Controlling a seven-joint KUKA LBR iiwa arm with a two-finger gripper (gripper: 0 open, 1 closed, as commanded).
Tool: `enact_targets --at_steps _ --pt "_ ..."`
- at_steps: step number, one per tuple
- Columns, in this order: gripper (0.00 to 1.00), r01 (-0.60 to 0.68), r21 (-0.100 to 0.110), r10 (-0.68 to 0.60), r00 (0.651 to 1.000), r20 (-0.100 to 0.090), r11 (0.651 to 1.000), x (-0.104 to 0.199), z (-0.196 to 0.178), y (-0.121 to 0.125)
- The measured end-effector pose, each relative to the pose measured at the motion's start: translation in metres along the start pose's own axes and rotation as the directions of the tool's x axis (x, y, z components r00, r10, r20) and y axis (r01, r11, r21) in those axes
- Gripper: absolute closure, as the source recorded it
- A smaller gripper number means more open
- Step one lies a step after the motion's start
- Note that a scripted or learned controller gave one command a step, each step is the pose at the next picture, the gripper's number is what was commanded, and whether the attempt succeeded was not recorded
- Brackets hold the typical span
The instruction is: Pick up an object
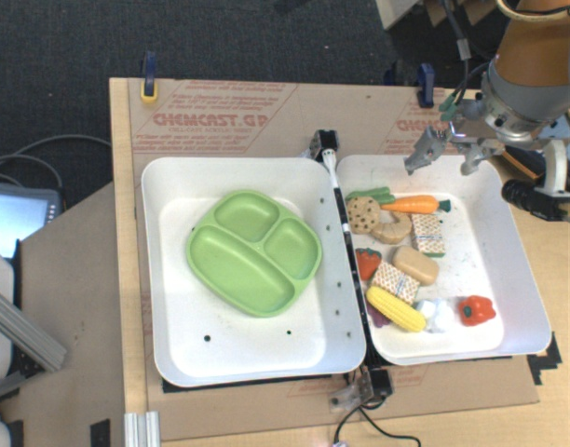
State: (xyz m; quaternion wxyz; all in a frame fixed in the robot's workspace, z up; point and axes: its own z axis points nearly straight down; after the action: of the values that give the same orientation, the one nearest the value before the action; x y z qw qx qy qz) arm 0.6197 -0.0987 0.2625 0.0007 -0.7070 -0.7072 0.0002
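My gripper (pixel 447 155) hangs open above the far edge of the right bin (pixel 518 277), its two grey fingers spread with nothing between them. Below and in front of it lie toy foods: a carrot (pixel 413 204) with green top, a round cookie (pixel 363 214), a wafer block (pixel 427 234), a bread roll (pixel 414 266), a strawberry (pixel 368 264), a corn cob (pixel 395 308) and a red pepper (pixel 476 310). The carrot is the piece nearest the gripper.
The left bin (pixel 169 277) holds a green divided plate (pixel 254 251). A black clamp (pixel 324 142) sits at the far end of the seam between the bins. Both bins rest on a cardboard sheet (pixel 210 110); cables and a dark floor lie to the left.
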Motion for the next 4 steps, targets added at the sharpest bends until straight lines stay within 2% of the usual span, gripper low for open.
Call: enact_targets --at_steps 1,2,3,4 --pt "0.0 -0.008 0.01 0.008 1.0 0.001 1.0 -0.096 0.145 0.012" --pt "0.0 0.001 -0.009 -0.001 1.0 0.003 1.0 -0.11 0.159 0.049" --pt "0.0 0.007 0.002 -0.007 1.0 -0.003 1.0 -0.013 0.178 0.047" --pt "0.0 -0.004 0.001 0.004 1.0 0.0 1.0 -0.057 0.177 0.03"
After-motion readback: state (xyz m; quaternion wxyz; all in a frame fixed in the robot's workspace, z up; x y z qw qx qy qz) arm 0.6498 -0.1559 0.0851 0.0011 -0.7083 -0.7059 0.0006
